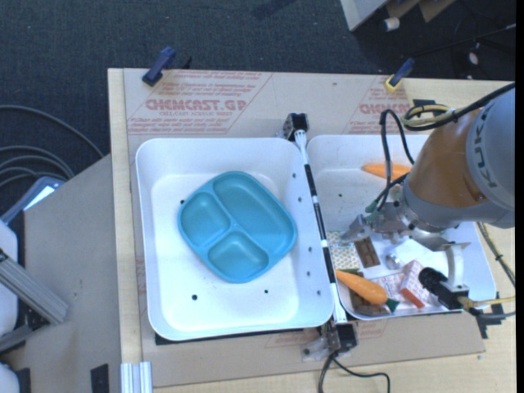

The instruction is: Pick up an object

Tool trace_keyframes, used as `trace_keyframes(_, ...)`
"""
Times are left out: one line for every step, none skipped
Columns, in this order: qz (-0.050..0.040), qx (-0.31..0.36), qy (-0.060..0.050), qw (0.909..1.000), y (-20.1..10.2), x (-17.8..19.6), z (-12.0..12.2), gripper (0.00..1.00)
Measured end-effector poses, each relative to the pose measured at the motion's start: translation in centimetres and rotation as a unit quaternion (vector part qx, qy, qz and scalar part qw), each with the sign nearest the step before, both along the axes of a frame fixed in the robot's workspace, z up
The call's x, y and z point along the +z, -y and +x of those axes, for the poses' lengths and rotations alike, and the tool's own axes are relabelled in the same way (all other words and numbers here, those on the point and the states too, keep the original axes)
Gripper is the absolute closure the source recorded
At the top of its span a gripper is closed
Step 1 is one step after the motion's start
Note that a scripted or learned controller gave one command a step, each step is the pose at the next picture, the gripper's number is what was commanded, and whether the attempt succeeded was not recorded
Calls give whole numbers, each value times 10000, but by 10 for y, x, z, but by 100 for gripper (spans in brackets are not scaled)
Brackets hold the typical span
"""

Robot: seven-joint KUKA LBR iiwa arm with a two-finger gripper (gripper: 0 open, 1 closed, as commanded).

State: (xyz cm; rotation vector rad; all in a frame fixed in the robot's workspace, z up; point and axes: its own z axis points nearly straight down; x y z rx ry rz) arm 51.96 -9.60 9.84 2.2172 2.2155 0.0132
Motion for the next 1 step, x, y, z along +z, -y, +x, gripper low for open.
trace_keyframes(3,7,-37,10000,-4,-11,8,0)
